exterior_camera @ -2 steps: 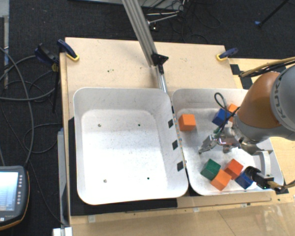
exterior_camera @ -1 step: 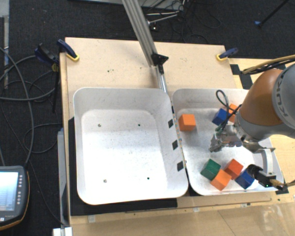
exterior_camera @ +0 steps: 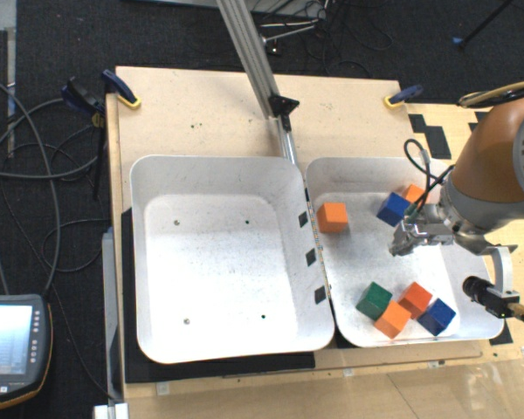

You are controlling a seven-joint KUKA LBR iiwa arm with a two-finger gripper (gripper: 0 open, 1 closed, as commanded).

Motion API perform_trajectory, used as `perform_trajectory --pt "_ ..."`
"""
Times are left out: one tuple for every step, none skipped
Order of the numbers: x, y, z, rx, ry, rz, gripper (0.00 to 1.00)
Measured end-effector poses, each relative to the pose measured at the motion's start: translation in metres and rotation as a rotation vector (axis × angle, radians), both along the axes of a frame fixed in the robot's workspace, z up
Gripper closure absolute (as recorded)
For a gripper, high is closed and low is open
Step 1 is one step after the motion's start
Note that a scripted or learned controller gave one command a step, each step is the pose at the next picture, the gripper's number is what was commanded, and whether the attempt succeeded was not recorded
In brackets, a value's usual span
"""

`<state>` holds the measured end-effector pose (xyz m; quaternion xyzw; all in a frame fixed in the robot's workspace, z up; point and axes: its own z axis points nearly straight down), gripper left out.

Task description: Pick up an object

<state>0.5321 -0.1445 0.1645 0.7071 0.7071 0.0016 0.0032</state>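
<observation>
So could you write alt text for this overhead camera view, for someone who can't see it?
A grey robot arm with an orange band reaches from the right over the right shallow white plastic bin, its gripper low among small coloured blocks. One orange cube sits alone near the divider; a green cube, two orange and one blue cluster at the front. The left white bin sits alongside.
</observation>
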Motion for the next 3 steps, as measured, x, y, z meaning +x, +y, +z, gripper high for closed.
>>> perform_trajectory --pt "0.008 0.002 0.062 0.000 -0.001 0.004 1.00" --pt "0.009 0.002 0.084 0.001 0.003 0.003 1.00" --pt "0.014 0.057 0.090 0.003 0.005 0.009 1.00"
